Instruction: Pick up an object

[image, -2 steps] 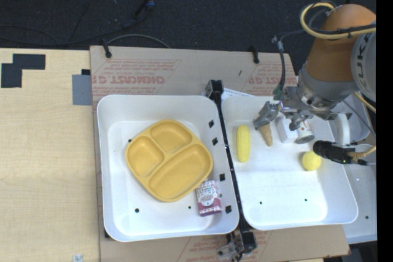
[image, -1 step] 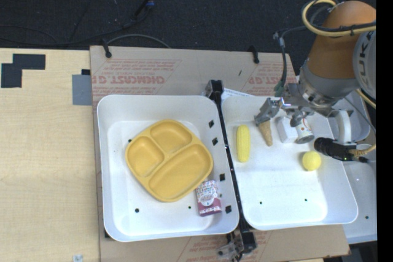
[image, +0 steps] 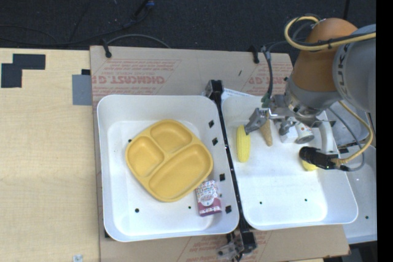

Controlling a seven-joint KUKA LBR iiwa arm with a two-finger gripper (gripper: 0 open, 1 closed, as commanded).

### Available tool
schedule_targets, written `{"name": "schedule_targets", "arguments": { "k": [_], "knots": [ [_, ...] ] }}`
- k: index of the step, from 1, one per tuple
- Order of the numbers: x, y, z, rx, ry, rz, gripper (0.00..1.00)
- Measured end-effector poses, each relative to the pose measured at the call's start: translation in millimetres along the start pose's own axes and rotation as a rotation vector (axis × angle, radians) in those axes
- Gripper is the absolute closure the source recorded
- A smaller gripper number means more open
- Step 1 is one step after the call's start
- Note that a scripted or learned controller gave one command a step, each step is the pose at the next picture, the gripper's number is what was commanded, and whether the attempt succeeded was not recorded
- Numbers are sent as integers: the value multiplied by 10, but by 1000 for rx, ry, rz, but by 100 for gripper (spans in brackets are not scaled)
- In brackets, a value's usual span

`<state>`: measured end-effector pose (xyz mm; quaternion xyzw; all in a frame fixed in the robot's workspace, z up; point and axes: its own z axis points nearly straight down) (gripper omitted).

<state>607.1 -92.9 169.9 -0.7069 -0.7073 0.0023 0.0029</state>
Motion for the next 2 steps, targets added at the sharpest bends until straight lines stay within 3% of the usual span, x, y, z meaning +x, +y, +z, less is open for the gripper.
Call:
{"name": "schedule_targets", "arguments": {
  "k": [2],
  "knots": [
    [-6,15,847,-1,0,2,0]
  ]
}}
